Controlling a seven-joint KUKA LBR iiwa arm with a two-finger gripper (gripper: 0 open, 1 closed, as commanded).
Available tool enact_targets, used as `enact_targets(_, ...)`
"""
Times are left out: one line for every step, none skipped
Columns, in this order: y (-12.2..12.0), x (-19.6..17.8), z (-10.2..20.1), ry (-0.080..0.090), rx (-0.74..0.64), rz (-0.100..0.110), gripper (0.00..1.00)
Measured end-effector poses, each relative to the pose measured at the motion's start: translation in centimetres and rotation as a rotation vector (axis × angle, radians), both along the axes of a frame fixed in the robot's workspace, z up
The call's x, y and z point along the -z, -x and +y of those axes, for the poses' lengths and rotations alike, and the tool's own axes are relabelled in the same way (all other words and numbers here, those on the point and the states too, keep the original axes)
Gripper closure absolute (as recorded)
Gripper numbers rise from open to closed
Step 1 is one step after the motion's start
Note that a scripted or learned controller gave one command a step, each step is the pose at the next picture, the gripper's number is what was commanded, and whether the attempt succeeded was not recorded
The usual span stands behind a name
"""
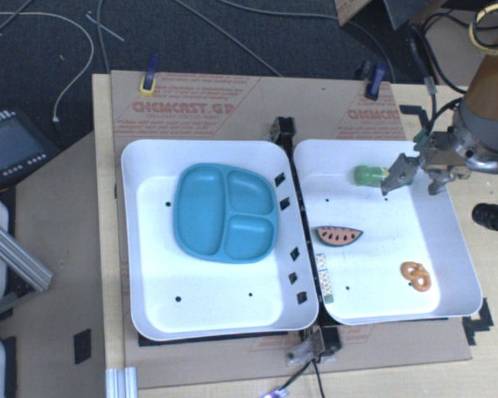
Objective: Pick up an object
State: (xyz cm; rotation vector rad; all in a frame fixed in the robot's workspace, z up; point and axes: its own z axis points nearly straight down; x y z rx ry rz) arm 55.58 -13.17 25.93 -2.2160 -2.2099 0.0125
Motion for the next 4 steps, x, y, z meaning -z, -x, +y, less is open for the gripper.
enact_targets(-0.2,-0.7,0.0,0.002,-0.003,-0.013,0.00)
enact_targets(-0.2,4.2,-0.9,0.001,-0.001,-0.008,0.00)
enact_targets(0.4,10.4,-1.0,0.000,-0.002,-0.006,0.00)
enact_targets(1.5,16.1,-0.7,0.000,-0.002,-0.006,0.00)
